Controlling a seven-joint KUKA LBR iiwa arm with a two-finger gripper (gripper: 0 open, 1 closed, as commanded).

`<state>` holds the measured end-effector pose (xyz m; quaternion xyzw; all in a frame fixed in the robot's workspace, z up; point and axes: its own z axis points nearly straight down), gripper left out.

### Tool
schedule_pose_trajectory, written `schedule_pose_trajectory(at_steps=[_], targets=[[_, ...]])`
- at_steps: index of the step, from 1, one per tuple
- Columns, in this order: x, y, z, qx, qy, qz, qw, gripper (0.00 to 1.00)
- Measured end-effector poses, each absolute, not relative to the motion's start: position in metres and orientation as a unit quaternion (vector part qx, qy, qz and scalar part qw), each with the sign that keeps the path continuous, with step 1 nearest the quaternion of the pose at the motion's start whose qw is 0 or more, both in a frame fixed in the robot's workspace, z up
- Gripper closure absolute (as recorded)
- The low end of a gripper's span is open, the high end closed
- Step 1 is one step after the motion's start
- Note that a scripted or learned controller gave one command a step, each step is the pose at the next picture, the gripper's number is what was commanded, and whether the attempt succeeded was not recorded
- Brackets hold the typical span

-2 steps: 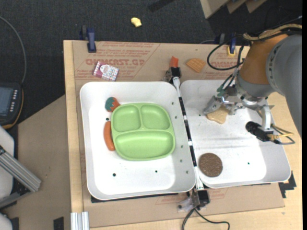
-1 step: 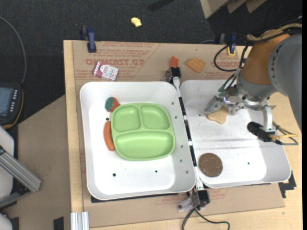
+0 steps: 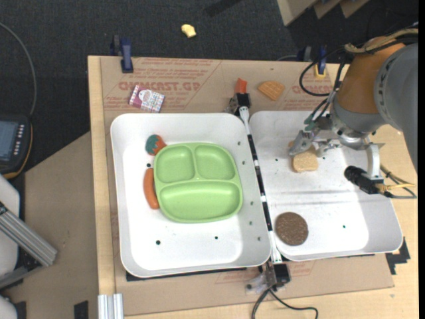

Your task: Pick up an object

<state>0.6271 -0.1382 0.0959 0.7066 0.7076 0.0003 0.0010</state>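
Observation:
A tan bread-like piece lies in the upper part of the right bin. My gripper hangs directly over its far edge, very close to it or touching it. A round brown patty rests near the right bin's front left corner. In the left bin a green divided plate has an orange sausage-shaped piece along its left side. A small teal and red item sits at the plate's upper left.
On the cardboard behind the bins lie a tan cracker, a pink patterned packet and an orange-tipped clamp. A yellow scrap lies on the dark floor beyond. The arm's grey and orange body covers the right bin's far right corner.

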Motion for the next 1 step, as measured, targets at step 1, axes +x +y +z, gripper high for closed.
schedule_pose_trajectory(at_steps=[1], targets=[[0.6046,-0.0618,0.1909,0.704,0.71,0.0036,0.002,1.0]])
